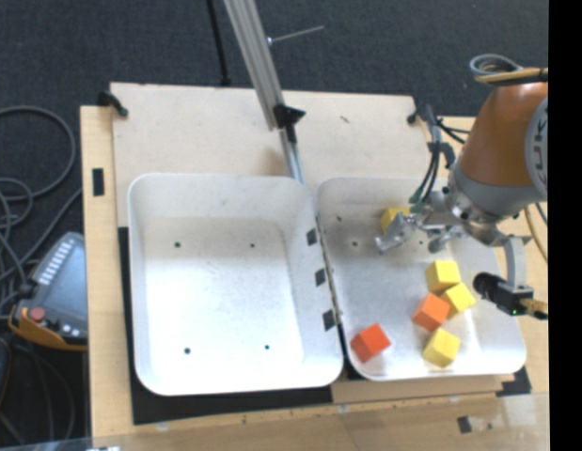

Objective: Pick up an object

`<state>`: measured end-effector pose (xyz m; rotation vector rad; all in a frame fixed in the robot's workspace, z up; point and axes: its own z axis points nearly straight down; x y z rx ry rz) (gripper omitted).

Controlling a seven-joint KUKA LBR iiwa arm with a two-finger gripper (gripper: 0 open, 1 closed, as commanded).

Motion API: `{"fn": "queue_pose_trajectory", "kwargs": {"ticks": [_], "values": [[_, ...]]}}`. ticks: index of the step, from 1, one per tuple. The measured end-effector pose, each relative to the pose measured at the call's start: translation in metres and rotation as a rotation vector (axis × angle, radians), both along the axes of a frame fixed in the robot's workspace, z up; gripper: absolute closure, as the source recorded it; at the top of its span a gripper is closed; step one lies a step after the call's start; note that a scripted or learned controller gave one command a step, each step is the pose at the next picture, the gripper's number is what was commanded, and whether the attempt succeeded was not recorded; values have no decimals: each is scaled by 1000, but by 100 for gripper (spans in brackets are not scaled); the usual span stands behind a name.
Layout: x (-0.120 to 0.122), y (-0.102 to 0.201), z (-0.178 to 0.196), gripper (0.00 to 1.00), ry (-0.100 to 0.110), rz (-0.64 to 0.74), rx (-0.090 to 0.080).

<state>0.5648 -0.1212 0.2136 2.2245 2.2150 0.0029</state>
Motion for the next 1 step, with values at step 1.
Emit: {"fn": "queue_pose_trajectory", "kwargs": {"ticks": [1], "values": [[53,-59,-119,0,3,2,-3]]}}
